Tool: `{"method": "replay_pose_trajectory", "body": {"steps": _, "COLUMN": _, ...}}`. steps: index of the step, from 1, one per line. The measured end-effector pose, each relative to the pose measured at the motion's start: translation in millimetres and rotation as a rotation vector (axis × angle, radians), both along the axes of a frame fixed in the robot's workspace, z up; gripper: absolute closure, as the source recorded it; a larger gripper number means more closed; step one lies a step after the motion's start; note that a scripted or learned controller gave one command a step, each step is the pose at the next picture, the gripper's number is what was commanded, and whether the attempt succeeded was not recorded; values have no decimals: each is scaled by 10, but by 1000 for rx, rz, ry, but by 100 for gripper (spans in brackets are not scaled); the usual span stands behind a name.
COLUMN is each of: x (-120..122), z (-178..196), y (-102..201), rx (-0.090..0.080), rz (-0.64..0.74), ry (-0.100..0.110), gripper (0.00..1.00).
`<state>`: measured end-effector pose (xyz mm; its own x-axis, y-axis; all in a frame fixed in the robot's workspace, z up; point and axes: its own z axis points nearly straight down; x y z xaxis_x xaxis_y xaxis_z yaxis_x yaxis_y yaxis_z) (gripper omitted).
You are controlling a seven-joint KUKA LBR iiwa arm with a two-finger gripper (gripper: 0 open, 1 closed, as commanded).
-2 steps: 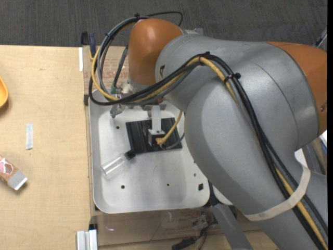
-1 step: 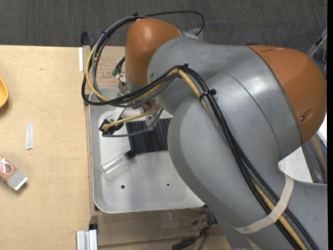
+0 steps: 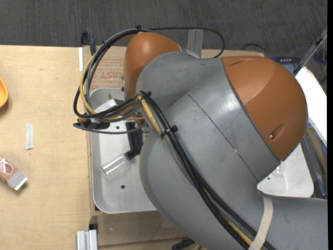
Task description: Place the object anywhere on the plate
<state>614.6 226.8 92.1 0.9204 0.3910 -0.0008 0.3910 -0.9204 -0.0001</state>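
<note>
My grey and orange arm covers most of the view, leaning over the left white bin. The gripper shows as a dark shape hanging low into that bin, just under a bundle of black and yellow cables. A small clear, silvery object lies on the bin floor just left of and below the gripper tip, apart from it as far as I can tell. Another pale, flat object lies near the bin's back left corner. An orange rim shows at the far left edge of the bench.
On the wooden bench left of the bin lie a small silver strip and a brown and white packet. Part of the right bin shows beneath the arm. A cardboard piece sits behind the left bin.
</note>
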Motion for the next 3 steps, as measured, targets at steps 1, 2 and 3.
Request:
{"method": "replay_pose_trajectory", "body": {"steps": 1, "x": 294, "z": 874, "y": -9, "rx": -2, "rz": -206, "ry": 0, "gripper": 0}}
{"method": "replay_pose_trajectory", "body": {"steps": 2, "x": 353, "z": 1181, "y": -536, "rx": -3, "rz": -118, "ry": 1, "gripper": 0}}
{"method": "replay_pose_trajectory", "body": {"steps": 3, "x": -31, "z": 812, "y": -291, "rx": -2, "rz": -205, "ry": 1, "gripper": 0}}
